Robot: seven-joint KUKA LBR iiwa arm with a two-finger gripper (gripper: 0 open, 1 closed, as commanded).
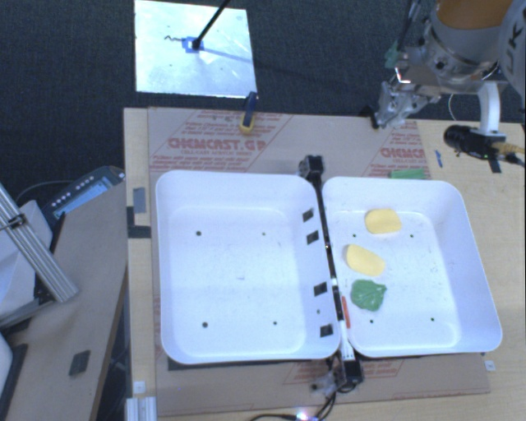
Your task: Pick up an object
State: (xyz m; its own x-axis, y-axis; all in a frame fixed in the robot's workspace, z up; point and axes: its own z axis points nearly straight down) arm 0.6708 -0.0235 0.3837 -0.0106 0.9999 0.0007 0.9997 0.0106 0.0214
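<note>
The gripper (386, 115) hangs beyond the right bin's (472, 247) far edge, jaw state impossible to tell; two yellow pieces (383, 220) (365, 260) and a green piece (367, 294) lie near its left wall.

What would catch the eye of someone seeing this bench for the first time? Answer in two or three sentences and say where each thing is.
Three small items in the right bin stand out against the white: two yellow pieces and a green piece below them, all near its left side. The gripper hangs above the bench beyond that bin's far edge, under the arm's orange band.
</note>
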